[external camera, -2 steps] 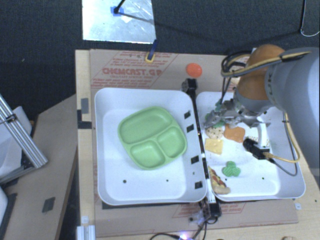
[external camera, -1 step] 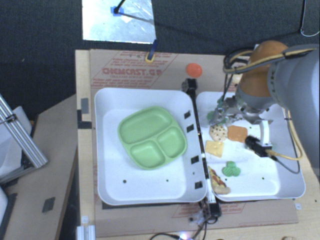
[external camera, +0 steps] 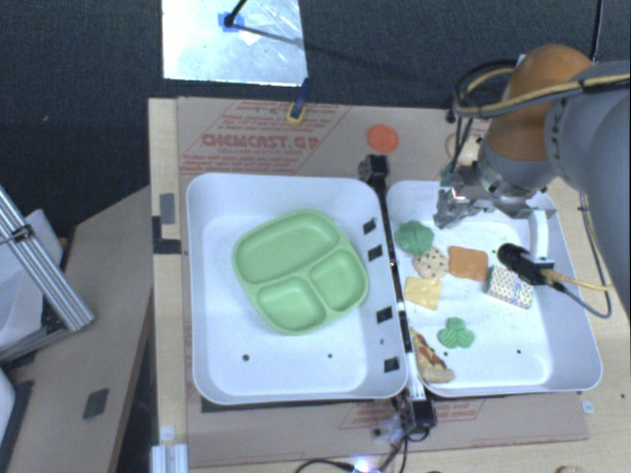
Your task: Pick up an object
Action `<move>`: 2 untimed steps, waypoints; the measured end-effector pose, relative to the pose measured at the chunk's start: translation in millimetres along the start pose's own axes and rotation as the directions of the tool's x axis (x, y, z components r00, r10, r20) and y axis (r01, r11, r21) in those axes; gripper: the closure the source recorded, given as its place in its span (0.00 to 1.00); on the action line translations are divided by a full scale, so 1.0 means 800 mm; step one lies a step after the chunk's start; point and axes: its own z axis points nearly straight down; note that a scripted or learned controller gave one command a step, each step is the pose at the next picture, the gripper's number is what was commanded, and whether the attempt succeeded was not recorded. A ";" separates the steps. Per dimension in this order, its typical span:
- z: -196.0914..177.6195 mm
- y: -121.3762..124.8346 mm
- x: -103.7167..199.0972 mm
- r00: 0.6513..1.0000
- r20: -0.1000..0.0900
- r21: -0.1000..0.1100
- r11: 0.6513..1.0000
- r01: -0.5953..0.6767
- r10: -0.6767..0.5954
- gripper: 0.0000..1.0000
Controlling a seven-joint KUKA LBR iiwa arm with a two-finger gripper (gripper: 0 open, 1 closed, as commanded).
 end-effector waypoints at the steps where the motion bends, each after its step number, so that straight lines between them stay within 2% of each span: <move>1: -0.057 -0.005 0.000 1.000 0.000 0.000 1.000 0.001 -0.001 1.00; 2: -0.096 -0.003 0.000 1.000 0.000 0.001 1.000 0.001 -0.001 1.00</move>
